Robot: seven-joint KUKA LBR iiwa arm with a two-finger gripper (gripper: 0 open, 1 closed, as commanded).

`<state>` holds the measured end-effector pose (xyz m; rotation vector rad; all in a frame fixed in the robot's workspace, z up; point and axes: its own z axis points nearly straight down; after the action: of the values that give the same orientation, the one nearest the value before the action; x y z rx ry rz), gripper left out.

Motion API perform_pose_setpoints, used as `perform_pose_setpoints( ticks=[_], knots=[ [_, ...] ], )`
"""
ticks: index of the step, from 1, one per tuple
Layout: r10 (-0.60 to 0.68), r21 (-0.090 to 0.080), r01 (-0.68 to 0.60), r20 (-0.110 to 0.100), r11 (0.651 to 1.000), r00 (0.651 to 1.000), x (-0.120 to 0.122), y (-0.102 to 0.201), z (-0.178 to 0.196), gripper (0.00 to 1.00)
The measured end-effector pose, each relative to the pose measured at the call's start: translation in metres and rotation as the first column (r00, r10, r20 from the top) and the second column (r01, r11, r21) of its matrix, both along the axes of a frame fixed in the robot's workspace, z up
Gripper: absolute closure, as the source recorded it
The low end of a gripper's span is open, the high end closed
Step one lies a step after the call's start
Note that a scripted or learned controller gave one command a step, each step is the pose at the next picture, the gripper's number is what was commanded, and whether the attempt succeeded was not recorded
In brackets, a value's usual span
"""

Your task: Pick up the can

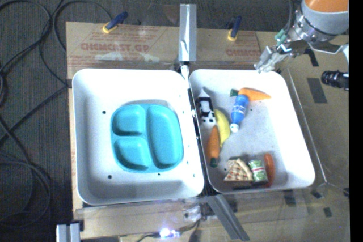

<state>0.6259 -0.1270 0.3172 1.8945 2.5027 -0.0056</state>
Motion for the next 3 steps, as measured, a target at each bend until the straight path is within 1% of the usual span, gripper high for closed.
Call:
perform_pose_setpoints(
  ticks=[1,3],
  knots=[
    [0.077,-0.001,-0.077,0.000,0.997,0.997,0.040,0.001,-0.017,1.00],
    [0.077,-0.010,-0.077,0.002,0.997,0.997,0.041,0.001,0.002,1.00]
  ],
)
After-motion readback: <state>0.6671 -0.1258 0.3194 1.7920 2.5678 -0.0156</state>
